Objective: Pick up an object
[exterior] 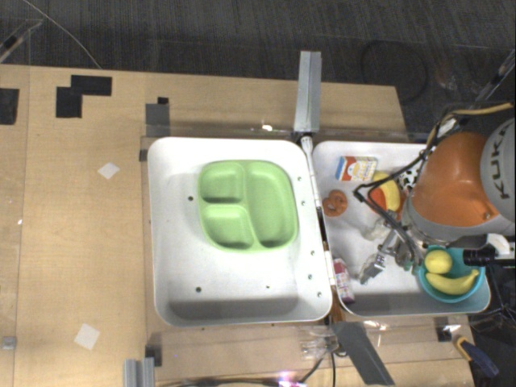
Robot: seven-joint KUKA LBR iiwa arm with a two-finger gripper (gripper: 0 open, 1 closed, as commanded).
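We count two white bins: the left bin (173,216) and the right bin (355,297). We see one green divided tray (246,204), one blue bowl (451,287), one banana (451,281), one lemon (438,261) and one small carton (356,168).

The right bin (355,297) is crowded: a carton (356,168) at twelve o'clock, a brown disc (335,202) at nine, a blue bowl (451,285) at four. Open floor lies centre-left.
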